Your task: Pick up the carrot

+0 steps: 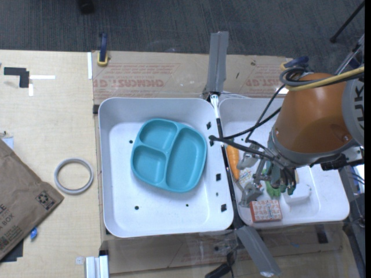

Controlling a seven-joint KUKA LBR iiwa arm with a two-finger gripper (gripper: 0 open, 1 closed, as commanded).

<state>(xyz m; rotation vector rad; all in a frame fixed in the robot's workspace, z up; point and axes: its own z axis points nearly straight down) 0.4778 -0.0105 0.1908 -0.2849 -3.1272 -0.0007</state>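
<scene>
An orange carrot (233,160) lies along the left wall of the right bin (324,213), partly covered by cables. My gripper (259,184) hangs low in that bin just to the right of the carrot, under the arm's orange band (316,117). Its fingertips are lost in clutter and wiring.
A blue three-section plate (169,154) rests in the left bin (116,213). A small red-and-white box (266,211) and a white object (299,194) lie in the right bin near the gripper. A tape ring (73,175) and a brown box (20,204) sit on the bench at left.
</scene>
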